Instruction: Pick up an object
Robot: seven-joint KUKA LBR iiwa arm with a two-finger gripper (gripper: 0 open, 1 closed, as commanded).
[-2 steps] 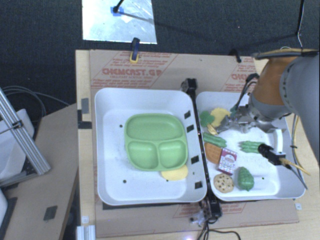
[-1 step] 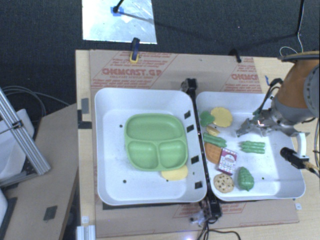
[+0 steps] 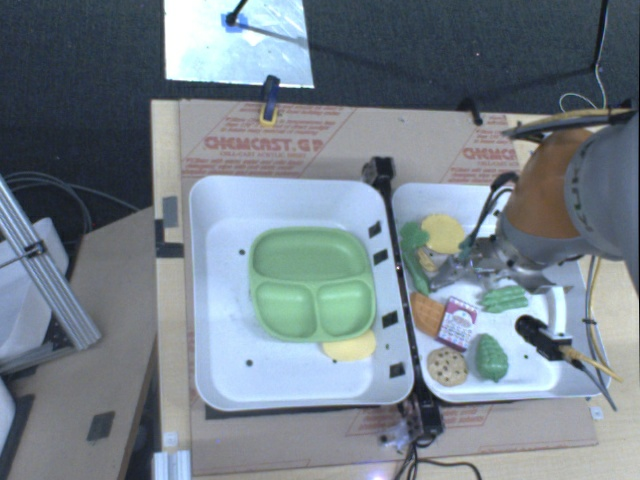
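Two shallow white bins sat side by side on the bench (image 3: 300,140). The left bin (image 3: 215,268) held a green divided plate (image 3: 310,283) with a yellow piece (image 3: 350,347) showing from under its lower edge. The right bin (image 3: 520,380) held the loose items, and the hand (image 3: 455,264) was low in its upper half, reaching in from the right of the frame. Whether the hand was open or closed could not be told from this view, and nothing could be seen gripped in it.

No single object was named by the task. By position, the likeliest candidates were the yellow disc (image 3: 443,232) just above the hand and the long green piece (image 3: 411,248) just to its left.

**Hazards**
- The long green piece lay against the left wall of the right bin. That wall would probably block one side of a grasp, so the piece might be pushed rather than lifted.
- The yellow disc looked flat and round, so a closing hand might slide over it.
- The items were packed close. The orange piece (image 3: 428,315), small pink box (image 3: 458,322) and green pods (image 3: 503,296) lay just below the hand, so a low approach could knock them or catch two at once.

**Orientation**
- The long green piece had its long axis running from upper to lower frame, nearly parallel to the bin wall. Its broader end pointed to the top of the frame.
- The yellow disc had no clear long axis.
- The green pods lay roughly left to right.
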